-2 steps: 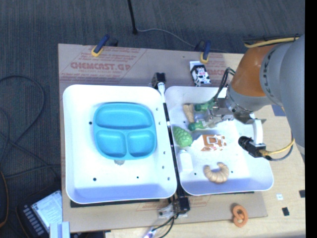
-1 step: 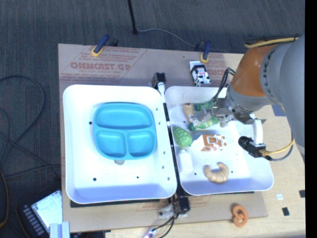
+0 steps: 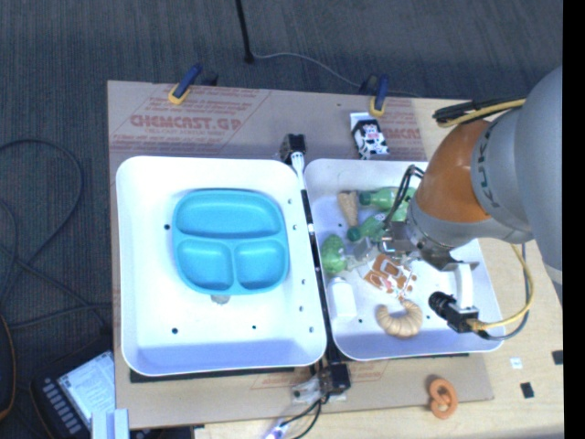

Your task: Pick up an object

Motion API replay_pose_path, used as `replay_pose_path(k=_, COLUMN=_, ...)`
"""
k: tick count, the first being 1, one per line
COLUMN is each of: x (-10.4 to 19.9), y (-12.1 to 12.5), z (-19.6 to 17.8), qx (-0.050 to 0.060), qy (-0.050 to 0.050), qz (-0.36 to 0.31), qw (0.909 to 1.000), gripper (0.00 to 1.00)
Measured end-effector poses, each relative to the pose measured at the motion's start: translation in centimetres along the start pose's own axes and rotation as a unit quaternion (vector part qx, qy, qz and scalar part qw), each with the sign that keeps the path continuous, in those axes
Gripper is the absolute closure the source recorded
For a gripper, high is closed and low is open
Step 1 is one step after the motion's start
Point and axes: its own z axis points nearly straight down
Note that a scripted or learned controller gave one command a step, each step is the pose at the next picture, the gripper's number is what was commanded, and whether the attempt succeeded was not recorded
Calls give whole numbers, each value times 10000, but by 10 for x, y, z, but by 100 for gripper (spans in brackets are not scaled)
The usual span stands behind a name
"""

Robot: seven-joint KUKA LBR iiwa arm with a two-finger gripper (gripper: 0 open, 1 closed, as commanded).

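Robotics laboratory test station.
Indicated by industrial arm [image 3: 498,167] over two white bins [image 3: 137,273] on a cardboard-covered bench [image 3: 183,117] fixed with clamps [image 3: 186,82], loose cables [image 3: 37,208] across grey carpet [image 3: 91,26].

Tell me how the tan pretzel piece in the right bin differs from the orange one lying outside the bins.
The tan pretzel lies in the right bin, near its front wall; the orange pretzel lies on the brown board in front of that bin. The tan pretzel looks bigger and forms an open crescent, while the orange pretzel looks smaller and more closed, like a loop. Both lie flat, apart from the gripper.
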Motion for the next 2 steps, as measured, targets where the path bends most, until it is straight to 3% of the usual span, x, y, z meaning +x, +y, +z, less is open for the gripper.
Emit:
replay_pose_path(k=1, x=0, y=1, z=-10, qx=-13, qy=-1, qz=2, qw=10000, gripper=100)
replay_pose_path(k=2, x=39, y=-56, z=-132, qx=24, qy=11, qz=-3, qw=10000, gripper=100)
